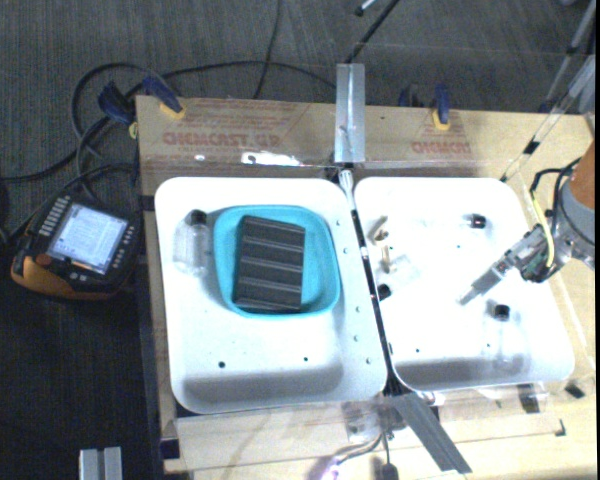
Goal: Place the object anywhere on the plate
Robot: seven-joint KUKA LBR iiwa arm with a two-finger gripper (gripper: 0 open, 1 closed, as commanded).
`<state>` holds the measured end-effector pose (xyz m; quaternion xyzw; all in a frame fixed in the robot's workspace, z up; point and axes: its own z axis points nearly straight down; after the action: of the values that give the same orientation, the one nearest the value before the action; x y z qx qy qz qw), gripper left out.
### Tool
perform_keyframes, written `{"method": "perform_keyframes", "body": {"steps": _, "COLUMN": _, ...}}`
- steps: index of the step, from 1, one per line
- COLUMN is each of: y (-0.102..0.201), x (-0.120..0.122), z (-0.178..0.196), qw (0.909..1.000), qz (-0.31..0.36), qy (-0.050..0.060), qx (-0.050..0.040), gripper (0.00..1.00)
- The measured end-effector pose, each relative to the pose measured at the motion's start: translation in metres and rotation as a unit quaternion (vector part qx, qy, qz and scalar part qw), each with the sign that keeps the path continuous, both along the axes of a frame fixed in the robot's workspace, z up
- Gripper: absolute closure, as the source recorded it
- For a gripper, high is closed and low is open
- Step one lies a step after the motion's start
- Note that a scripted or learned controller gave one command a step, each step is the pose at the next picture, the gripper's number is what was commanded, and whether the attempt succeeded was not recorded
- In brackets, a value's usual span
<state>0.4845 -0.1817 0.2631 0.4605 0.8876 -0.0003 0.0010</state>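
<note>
On rounded blue plate: ribbed dark block.

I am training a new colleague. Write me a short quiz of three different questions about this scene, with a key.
1. True or false: the dark ridged block lies on the blue plate.
2. Which bin is the gripper above? A) left bin B) right bin
3. Fill in: the clear bottle lies at the plate's ____ side in the view.

Key: 1 true; 2 B; 3 left.
</note>
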Motion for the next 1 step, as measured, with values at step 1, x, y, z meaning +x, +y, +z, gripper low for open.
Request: {"method": "perform_keyframes", "body": {"steps": 1, "y": 0.0703, "x": -0.0007, "z": -0.0585, "qw": 0.9968, "qz": -0.080, "qy": 0.002, "qx": 0.0013, "gripper": 0.00}}
